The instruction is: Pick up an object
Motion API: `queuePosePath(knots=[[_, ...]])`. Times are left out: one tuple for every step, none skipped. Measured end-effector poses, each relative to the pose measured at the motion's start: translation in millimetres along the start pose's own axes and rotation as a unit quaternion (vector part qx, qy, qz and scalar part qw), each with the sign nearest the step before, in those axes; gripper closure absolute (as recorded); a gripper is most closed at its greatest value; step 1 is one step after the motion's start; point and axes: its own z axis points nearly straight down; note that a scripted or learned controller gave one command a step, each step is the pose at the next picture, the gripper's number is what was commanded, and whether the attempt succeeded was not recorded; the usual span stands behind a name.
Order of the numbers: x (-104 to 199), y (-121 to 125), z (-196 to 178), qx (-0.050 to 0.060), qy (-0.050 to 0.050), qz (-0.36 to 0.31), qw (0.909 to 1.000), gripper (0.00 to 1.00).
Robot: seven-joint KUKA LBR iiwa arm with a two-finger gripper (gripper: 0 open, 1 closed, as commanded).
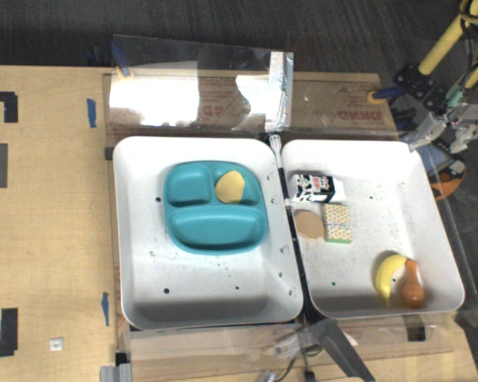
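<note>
Two white bins sit side by side on the counter. The left bin holds one teal divided plate with one yellow ball in its upper right compartment. The right bin holds five items: one black-and-white carton, one tan disc, one speckled block, one yellow fruit touching one orange piece. The pincer is at the far right, outside the bins; I cannot tell its state.

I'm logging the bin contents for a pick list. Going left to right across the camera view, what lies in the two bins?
Teal tray → yellow ball → tan disc → speckled block → banana → orange piece.
</note>
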Motion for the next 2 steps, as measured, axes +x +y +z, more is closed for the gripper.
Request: queuePosePath(knots=[[77,-42,44,0.001,0.001,-0.186,0.9826,0.00],[97,-38,173,-0.007,-0.003,-0.320,0.9473,0.00]])
